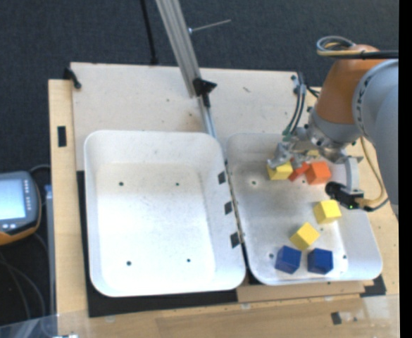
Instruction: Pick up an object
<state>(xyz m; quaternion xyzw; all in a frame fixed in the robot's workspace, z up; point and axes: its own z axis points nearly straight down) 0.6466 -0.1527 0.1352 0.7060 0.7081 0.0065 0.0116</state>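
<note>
Dark carpet surrounds a pale wooden bench with two white bins. At the far side of the right bin lies a small yellow cube – directly under the gripper, touching an orange block to its right. Whether the gripper holds anything, I cannot tell. Nearer lie smooth yellow and blue cubes.

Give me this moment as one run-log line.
arm: over right bin | pincer: low at yellow block, orange block | grasp: unconfirmed | loose: two yellow, two blue blocks | left bin
</note>
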